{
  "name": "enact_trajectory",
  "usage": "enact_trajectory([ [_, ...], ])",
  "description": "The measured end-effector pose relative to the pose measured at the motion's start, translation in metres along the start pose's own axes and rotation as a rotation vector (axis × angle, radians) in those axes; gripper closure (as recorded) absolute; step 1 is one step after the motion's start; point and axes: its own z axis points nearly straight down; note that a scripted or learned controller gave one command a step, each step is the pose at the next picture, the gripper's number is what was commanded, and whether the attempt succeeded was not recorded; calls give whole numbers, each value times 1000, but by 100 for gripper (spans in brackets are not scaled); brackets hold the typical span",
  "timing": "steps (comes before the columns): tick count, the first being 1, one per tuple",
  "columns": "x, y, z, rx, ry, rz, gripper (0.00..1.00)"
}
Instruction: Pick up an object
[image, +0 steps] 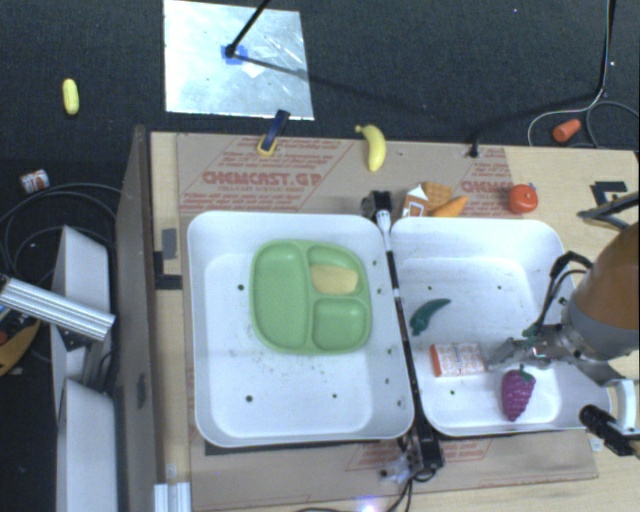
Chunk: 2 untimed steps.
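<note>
Near the bottom right corner of the right bin, the gripper hangs low over the white floor. Its fingers are blurry and small, so I cannot tell if they are apart or together. Nothing can be seen pinched between them.

Two toys lie very close to it. A small white and red box lies flat just to the left of the gripper tip, touching it or almost touching. Its long side runs left to right, pointing at the gripper. A purple bunch of grapes sits just below the gripper, closer to the bin's bottom edge. It stands up and down in the view.

A green pepper lies farther off, toward the bin's left wall.

The box looks like the nearest thing to grab. I think the gripper would need only a tiny move left to get around its end.
</note>
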Motion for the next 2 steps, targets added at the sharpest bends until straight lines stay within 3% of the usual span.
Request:
enact_trajectory([
  [1,35,7,-110,-12,-2,-11,0],
  [2,-2,-1,-57,3,-1,-1,0],
])
